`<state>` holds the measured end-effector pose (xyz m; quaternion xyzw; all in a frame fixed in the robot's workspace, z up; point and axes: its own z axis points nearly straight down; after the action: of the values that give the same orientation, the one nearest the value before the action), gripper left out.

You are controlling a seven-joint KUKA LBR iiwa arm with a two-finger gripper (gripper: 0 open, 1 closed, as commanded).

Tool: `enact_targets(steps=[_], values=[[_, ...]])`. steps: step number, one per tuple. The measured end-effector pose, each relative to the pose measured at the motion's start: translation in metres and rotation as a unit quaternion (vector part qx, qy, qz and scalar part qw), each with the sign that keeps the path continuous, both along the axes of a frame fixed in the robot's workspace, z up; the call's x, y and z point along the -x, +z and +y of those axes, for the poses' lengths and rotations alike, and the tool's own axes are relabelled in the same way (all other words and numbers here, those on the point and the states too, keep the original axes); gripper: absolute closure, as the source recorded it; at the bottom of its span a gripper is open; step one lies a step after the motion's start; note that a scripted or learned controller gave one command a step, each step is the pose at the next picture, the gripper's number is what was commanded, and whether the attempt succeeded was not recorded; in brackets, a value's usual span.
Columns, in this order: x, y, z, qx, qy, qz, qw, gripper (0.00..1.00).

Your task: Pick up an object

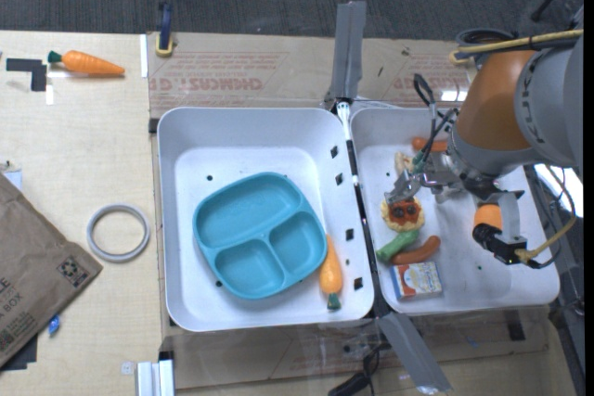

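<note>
In the right white bin (pixel 520 287), the gripper (pixel 405 192) hangs just above the round orange toy (pixel 405 215); grip state seemingly unreadable.

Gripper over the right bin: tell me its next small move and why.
Probably a short, straight descent. The gripper sits just above the round yellow toy with red pieces in the right bin, and nothing shows between its fingers. The green pepper and the sausage lie close below, so sideways drift risks nudging them.
</note>
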<state>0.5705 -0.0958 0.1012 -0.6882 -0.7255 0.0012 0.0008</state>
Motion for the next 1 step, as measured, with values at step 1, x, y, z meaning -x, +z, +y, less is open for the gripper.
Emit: enact_targets(steps=[1], values=[[0.0574, -0.0106, 0.0013, -0.0003, -0.028, 0.000, 0.9996, 0.00]])
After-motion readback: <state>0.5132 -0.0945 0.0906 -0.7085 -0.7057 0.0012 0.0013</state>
